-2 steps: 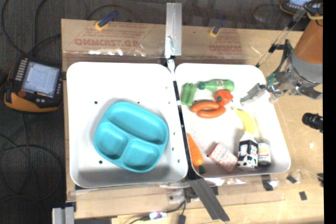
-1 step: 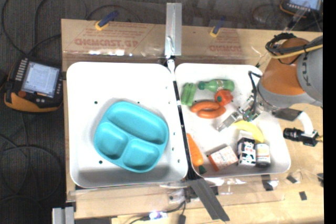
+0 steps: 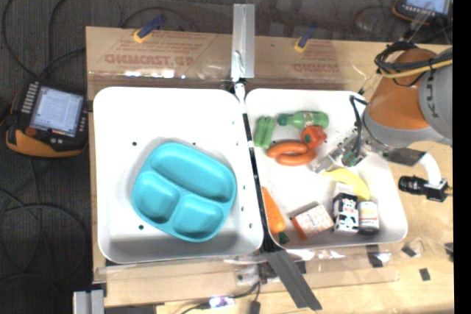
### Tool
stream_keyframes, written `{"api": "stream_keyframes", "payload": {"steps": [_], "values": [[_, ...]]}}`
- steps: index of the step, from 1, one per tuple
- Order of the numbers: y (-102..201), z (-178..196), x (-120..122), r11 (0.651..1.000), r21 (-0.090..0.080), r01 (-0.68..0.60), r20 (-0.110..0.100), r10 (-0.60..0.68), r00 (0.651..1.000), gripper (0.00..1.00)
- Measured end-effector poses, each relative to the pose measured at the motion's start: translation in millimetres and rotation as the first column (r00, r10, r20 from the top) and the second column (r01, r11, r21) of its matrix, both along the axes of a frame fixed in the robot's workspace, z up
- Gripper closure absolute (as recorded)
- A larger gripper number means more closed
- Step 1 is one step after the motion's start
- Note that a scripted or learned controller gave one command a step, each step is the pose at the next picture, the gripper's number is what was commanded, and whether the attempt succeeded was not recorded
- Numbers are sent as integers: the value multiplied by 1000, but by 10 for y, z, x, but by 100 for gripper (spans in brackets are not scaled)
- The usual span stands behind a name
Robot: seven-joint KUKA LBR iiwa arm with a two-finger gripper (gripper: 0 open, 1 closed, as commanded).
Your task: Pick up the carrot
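The carrot (image 3: 273, 215) lies in the right bin (image 3: 394, 220), hard against that bin's left wall, near its front corner. It points along the wall, the thick end toward the front, where a bit of green shows at its tip. A small orange box (image 3: 311, 220) sits just beside it, on the side away from the wall.

The gripper (image 3: 340, 155) hangs over the middle of the same bin, well apart from the carrot and farther back. It is low among other things: a banana (image 3: 348, 180) just in front of it, a red pepper (image 3: 314, 134) and an orange sausage-shaped toy (image 3: 288, 151) on its wall side. Nothing shows between the jaws, but whether they stand open or closed I cannot tell; the tips are too small and blurred against the white floor.

So the step in hand looks like the approach, with the grasp not yet begun. The next move calls for a shift across the bin, toward the left wall and toward the front, until the gripper is above the carrot's middle. The jaws need to open across the carrot's narrow width, which means one finger must drop into the slim gap at the wall and the other between carrot and box. That tight fit is the likely trouble: a finger could land on the rim or nudge the box.

The left bin (image 3: 110, 129) holds a blue tray (image 3: 184, 190), which plays no part here.
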State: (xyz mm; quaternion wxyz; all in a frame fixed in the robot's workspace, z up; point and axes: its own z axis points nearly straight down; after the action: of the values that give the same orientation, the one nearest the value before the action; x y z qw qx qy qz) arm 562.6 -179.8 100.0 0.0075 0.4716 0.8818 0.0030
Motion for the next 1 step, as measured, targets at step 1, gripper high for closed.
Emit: {"api": "stream_keyframes", "payload": {"steps": [1], "values": [[289,13,-323,831,0,556,-19,-556,831,100]]}}
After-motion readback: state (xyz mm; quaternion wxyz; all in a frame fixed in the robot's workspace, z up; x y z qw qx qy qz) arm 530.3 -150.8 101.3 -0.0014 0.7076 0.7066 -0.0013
